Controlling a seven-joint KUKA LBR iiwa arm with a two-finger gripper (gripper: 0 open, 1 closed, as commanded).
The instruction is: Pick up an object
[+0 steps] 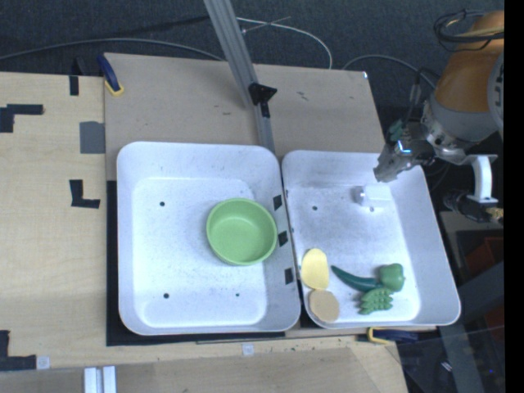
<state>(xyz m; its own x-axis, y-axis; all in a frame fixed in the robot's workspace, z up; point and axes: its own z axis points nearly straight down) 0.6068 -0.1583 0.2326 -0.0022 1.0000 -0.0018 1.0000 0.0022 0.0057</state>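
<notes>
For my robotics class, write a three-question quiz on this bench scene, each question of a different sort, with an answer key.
1. True or false: the green bowl sits in the left bin.
2. Multiple choice: where is the gripper? A) over the bowl; B) at the far edge of the right bin, away from the items; C) touching the yellow piece.
3. Fill in: the yellow piece, tan disc and green toys are grouped at the ____ end of the right bin.

Key: 1 true. 2 B. 3 near (the bottom of the camera view).
</notes>
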